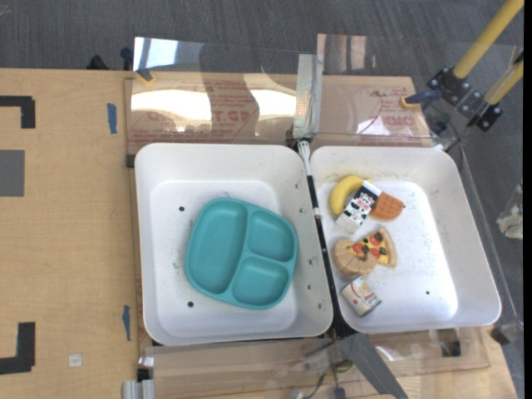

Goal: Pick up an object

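Beside a banana in the right bin, milk carton, pizza slice, teal plate left.

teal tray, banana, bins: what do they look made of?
Teal tray: likely moulded plastic, matte to satin; uniform colour, rounded compartment ridges, soft highlights.
Banana: probably a plastic or rubber toy; flat, even yellow with smooth surface.
Bins: seemingly thin formed plastic, semi-gloss white; rounded corners, faint sheen, some scuffs and specks. Material can't be confirmed from look alone.
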Motion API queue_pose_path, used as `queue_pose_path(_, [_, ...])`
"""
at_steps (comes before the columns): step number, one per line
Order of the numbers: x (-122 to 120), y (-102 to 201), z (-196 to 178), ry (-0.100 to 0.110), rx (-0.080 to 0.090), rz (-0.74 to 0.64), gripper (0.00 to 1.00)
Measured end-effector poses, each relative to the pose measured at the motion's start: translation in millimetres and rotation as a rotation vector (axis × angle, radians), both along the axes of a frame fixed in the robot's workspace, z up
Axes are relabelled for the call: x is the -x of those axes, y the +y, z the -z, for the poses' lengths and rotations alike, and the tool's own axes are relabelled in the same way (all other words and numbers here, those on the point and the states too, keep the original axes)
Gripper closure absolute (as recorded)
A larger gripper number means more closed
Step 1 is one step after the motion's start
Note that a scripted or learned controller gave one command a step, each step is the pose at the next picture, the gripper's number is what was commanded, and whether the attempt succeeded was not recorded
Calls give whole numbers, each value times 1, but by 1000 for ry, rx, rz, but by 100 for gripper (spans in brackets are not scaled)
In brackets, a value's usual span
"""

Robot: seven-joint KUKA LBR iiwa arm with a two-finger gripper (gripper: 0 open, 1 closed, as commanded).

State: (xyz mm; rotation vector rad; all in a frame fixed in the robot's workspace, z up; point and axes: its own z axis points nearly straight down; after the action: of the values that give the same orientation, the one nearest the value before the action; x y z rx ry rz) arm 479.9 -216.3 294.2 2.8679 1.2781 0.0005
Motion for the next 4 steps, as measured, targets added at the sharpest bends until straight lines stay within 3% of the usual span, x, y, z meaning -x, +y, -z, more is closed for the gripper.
queue_pose_path(1, [1,4,35,6,-3,249,100])
queue_pose_path(2, [0,-7,-8,1,-1,635,100])
queue_pose_path(3, [1,-7,-14,4,-3,74,100])
queue_pose_path(4, [1,1,25,6,-4,373,100])
